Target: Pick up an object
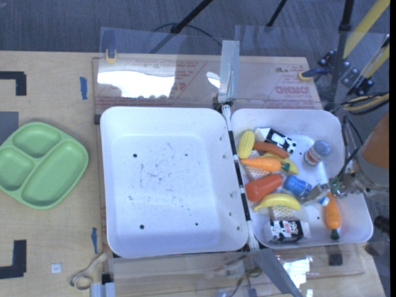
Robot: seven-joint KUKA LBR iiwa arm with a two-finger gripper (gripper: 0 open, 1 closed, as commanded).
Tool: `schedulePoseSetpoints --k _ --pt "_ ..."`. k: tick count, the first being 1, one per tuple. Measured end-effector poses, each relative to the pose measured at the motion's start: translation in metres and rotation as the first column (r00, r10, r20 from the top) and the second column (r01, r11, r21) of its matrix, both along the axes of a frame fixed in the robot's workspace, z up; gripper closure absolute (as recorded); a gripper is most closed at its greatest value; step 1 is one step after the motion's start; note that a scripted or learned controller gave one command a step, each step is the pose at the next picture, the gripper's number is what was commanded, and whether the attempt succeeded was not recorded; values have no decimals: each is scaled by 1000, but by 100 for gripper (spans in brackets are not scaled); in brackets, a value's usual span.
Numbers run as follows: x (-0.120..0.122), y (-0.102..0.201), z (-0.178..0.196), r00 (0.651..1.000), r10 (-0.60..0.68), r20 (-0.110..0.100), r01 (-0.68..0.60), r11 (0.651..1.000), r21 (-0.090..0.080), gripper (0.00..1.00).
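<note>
gripper in R bin | betw. blue can & sm. carrot

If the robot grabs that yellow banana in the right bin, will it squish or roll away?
The banana looks like smooth, glossy toy plastic, so it would probably stay stiff rather than squish. Its curved shape makes rolling far unlikely, though it might rock or pivot. That shiny skin could slip. It lies against a red pepper, so lifting it may nudge that too.

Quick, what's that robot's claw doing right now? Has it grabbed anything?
Gripper: low in the right bin; open, shut or holding, cannot be told.
</note>
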State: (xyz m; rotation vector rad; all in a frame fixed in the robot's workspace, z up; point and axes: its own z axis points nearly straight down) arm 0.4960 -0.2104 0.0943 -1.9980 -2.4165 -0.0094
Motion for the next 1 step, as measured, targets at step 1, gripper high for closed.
schedulePoseSetpoints --k 1 --pt "0 -3 6 1000 -5 -2 5 1000 -2 100"
